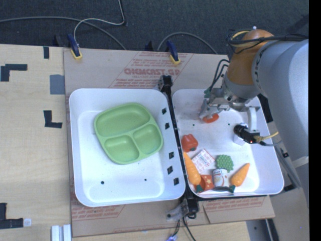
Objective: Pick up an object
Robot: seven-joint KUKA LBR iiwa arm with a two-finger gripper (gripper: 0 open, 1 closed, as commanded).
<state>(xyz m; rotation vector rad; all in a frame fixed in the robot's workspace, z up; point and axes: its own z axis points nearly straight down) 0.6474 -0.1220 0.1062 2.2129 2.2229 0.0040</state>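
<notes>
Right white bin (pixel 271 182), gripper (pixel 209 113) low over small orange-red object (pixel 210 118), orientation unclear

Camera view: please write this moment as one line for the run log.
gripper: low in right bin, over orange-red piece | grasp: unclear | green plate: left bin

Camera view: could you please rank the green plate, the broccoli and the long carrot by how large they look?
1. Green plate, by far the largest.
2. Long carrot.
3. Broccoli, shorter than the carrot though rounder, so these two are fairly close.
</notes>
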